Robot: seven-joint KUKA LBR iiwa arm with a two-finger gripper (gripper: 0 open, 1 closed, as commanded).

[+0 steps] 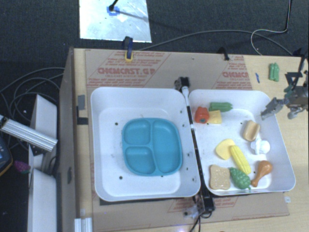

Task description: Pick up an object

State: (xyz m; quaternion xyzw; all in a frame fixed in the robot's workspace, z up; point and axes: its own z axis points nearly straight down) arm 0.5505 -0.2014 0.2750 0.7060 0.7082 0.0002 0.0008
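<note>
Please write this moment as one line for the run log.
gripper: above right bin's far-right rim | holding: nothing seen | toy food: in right bin | blue plate: left bin

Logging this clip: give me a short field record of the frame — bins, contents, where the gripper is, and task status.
left bin: holds a blue divided plate
right bin: toy food, including corn, broccoli, bread slice, drumstick, red pepper
gripper: over the right bin's far right edge, above the food
held: nothing visible in the gripper
outside bins: small green item on the bench
task status: no object picked up yet

Smooth, faintly glossy white plastic bins [106, 187] — one holding a matt blue plastic tray [151, 146] — on printed cardboard [145, 66].
</note>
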